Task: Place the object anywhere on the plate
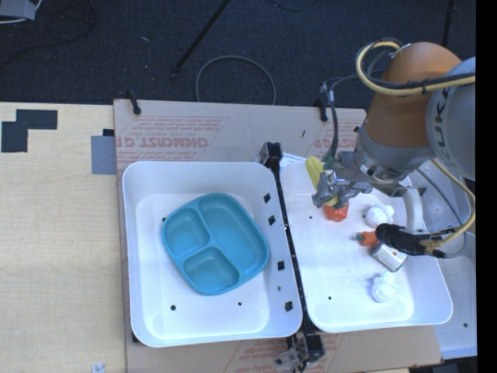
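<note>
From the overhead camera, the gripper [335, 195] hangs low in the right bin [435, 309], directly over a small orange-red object [337, 212] with a yellow piece [314, 169] just beside it. Whether the fingers are spread or closed cannot be told. The blue three-compartment plate [213, 242] lies in the left bin [144, 301], well apart from the gripper. The orange-red piece looks light, rigid and smooth, probably best pinched across its narrow sides.

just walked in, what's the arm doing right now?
The gripper is down in the right bin, right over a small orange-red object near that bin's upper left, with a yellow object just beside it. Whether it has a hold on anything can't be told from this angle. The blue three-compartment plate sits in the left bin with nothing on it, so nothing has been placed yet.
</note>
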Controlling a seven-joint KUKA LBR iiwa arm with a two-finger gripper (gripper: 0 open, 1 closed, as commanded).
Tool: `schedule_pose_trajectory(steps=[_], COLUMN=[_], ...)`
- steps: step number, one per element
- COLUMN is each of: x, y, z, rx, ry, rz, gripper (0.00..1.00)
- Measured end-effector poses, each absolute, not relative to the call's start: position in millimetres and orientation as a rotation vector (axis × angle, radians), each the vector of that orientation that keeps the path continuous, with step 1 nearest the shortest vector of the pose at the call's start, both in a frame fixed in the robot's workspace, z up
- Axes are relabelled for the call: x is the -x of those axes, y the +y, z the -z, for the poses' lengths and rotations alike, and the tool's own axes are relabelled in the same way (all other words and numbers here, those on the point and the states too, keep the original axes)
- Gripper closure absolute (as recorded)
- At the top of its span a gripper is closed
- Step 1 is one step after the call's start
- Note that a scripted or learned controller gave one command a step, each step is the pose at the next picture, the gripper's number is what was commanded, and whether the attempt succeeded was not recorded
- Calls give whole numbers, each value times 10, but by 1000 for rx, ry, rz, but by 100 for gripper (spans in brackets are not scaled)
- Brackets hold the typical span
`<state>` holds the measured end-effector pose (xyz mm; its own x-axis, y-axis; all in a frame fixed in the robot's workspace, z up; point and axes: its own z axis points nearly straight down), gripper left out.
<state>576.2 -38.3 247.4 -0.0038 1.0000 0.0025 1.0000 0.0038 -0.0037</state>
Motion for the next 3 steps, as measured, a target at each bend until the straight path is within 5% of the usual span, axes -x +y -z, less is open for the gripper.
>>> schedule_pose_trajectory(steps=[3], x=[-5839], y=[1234], z=[-2385], rx=[2213], ry=[-2225], rz=[-2], gripper=[100])
